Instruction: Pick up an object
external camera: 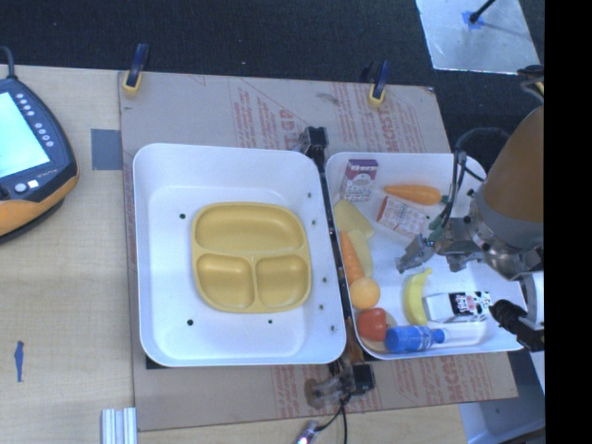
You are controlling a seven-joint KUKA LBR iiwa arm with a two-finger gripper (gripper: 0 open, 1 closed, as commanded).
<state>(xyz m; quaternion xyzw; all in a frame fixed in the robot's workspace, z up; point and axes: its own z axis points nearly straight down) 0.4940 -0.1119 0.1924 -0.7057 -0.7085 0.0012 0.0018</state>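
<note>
Look at the right bin (481,345): your gripper (418,252) hangs over its middle, reaching in from the bin's right wall, with the arm's orange band above it near the right rim. You see two dark fingers spread in a modest gap, pointing toward the bin's left wall, and nothing sits between them, so count the claw as parted and empty.

The nearest candidate is the banana (417,296). It lies just beside the fingertips, on the side toward the bin's front edge, roughly in the bin's front half and a little left of the white milk carton (460,305) that rests along the front right. Its long axis runs from the bin's middle toward the front edge, curving slightly. Since the fingers appear to open across a line that also slants front to back, you would likely need a wrist turn so the jaws close across the banana's narrow width, not along its length.

Other choices lie farther off: the small paper packet (402,215) just behind the fingertips toward the back wall, the carrot (413,193) beyond it near the back wall, and the blue bottle (413,339) against the front edge.

Whether the claw already touches the bin floor you cannot tell from this slant.
</note>
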